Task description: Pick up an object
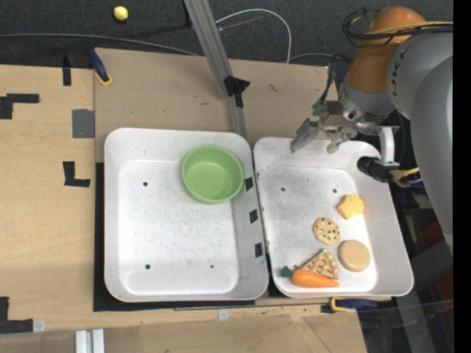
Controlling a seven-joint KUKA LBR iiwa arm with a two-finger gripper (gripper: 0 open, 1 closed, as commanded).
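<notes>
My gripper (318, 141) hovers over the far rim of the right bin (294, 190), its two fingers spread open with nothing between them. Well below it in that bin lie small food toys: a yellow corn piece (351, 206), a round waffle cookie (326, 230), a tan round disc (354, 256), a pizza-like wedge (321, 263) and an orange carrot (314, 278). All of them are apart from the gripper. A green bowl (213, 173) sits at the far right of the left bin (147, 226).
A slanted metal pole (213, 43) runs down to the gap between the bins. White cable (257, 20) loops behind it. A black fitting (372, 168) sits at the right bin's far right corner. A yellow ball (121, 12) lies on the floor beyond the bench.
</notes>
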